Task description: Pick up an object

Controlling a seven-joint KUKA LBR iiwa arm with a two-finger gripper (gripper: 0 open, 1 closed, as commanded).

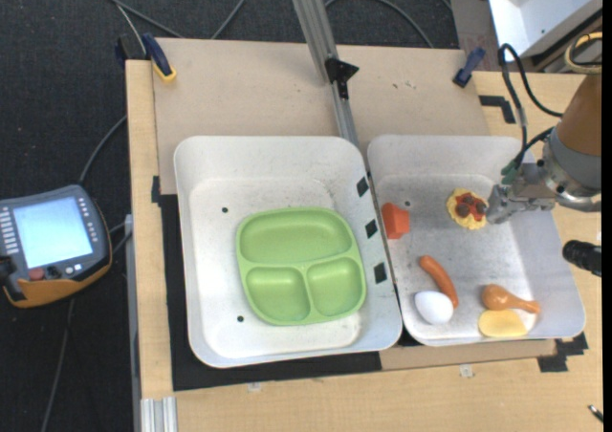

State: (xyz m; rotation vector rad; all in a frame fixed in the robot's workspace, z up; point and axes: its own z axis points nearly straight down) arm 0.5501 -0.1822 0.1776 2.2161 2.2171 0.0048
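Reaches in from the right edge of the camera view: a grey arm [579, 158] with an orange band above the wrist. Hangs low over the right bin's [550, 258] upper right corner, gripper [499, 205] pointing left and downward. Too small and dark to tell how the tips stand.

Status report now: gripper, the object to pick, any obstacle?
Gripper low in right bin, beside small yellow-red toy. Toy not visibly between fingers. Nothing blocking it.

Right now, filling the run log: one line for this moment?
gripper | beside small yellow-and-red toy | right white bin | nothing seen held
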